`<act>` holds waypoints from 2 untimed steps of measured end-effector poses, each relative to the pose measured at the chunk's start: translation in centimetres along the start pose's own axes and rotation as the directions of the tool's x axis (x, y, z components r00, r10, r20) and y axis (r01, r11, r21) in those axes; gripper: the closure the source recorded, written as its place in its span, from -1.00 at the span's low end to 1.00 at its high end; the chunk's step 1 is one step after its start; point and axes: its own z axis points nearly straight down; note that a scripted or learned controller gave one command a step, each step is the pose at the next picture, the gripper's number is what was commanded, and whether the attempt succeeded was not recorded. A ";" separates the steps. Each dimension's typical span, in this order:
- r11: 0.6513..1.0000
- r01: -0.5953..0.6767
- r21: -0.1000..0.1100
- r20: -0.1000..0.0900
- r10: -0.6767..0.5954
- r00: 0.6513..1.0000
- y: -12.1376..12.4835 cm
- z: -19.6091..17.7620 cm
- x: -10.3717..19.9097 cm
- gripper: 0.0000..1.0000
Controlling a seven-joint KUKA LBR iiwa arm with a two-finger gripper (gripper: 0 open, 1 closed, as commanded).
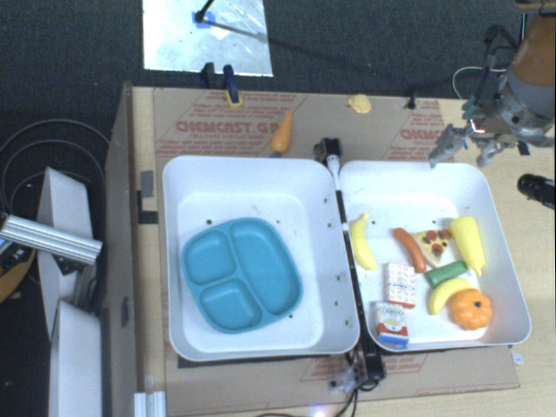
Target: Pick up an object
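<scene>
My gripper [466,146] hangs above the far right corner of the right bin [395,181], with its two fingers spread open and nothing between them. Below it in that bin lie a banana [360,242], a sausage [408,248], a pizza slice [437,245], a yellow corn cob [468,242], a green pepper [446,273], a second small banana [441,295], an orange [470,309] and two small cartons [400,283]. All of them rest apart from the gripper.
The left bin [252,181] holds a blue divided plate [241,273]. A carrot [282,133] and a small yellow piece [360,104] lie on the cardboard behind the bins. A metal sheet [207,23] sits at the far back.
</scene>
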 end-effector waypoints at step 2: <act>1.000 -0.001 -0.007 0.004 0.001 1.000 -5.8 19.5 1.2 -1.00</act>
